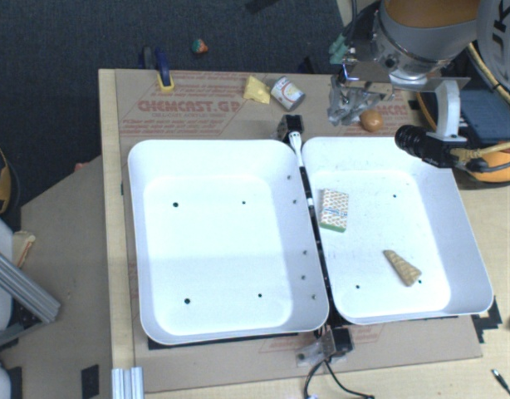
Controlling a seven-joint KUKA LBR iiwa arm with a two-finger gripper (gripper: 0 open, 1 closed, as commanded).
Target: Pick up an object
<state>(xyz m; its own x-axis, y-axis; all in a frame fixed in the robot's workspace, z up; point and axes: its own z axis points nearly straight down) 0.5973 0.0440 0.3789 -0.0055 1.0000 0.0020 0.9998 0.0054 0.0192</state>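
Observation:
The right bin holds two things. A small flat packet with a pale patterned face and green edge lies near its left wall. A tan cone-shaped piece lies toward its front right. My gripper hangs above the bench just behind the right bin's back left corner, well away from both objects. Nothing shows beneath it or in it.
The left bin sits beside the right one. Behind the bins on the board lie a yellow wedge, a small white box, a brown ball close to the gripper, and a blue and yellow clamp.

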